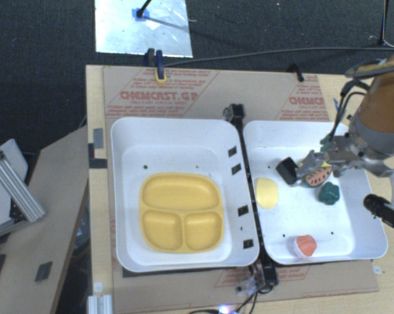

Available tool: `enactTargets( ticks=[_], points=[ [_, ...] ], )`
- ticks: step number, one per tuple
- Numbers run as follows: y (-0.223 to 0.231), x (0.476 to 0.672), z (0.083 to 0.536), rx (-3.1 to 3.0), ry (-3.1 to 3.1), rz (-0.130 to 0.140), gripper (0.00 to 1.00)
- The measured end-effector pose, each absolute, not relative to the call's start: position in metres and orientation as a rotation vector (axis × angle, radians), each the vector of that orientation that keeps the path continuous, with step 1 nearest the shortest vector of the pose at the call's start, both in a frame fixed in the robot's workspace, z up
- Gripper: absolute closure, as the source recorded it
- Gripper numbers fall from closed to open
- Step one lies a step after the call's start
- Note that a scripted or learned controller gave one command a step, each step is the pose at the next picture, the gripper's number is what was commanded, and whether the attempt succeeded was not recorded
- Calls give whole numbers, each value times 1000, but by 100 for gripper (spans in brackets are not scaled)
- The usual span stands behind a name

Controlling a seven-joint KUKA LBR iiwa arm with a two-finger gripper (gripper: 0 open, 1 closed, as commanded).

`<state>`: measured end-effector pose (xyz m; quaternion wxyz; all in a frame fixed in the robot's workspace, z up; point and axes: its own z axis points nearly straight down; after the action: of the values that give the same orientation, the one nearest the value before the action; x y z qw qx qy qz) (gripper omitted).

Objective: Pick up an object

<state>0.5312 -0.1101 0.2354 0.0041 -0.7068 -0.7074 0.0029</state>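
White bins sit side by side on a brown board [183, 87] printed with red lettering, on the bench. Left bin [128, 175] holds a yellow tray [181, 211] with three compartments, lying flat near its middle. Right bin [353, 241] holds four small things: a pale yellow disc [267, 192] close to the wall between the bins, a teal lump [328, 193] toward the right, an orange-red piece [306, 245] near the front wall, and a slice [319, 175] with a green rim and red face up by the gripper. Arm [383, 110] enters from the right, orange band above grey wrist, and reaches down over the right bin. Gripper [306, 169] is low over the bin floor, with one dark finger [287, 171] sticking out to the left. Slice lies just beside or under the gripper's metal parts; touching or pinched cannot be told. Whether the gripper is spread or pressed together cannot be told. Teal lump lies just below the slice, apart from the disc. Orange-red piece sits well apart from the gripper. A blue and yellow clamp [159, 67] grips the board's far edge.
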Motion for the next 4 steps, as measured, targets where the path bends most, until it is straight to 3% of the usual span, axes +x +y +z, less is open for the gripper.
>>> enactTargets(
  ticks=[1,4],
  points=[
    [-110,534,241,-2219,-2226,-2,0],
    [-112,533,85,-2220,-2222,-1,0]
  ],
)
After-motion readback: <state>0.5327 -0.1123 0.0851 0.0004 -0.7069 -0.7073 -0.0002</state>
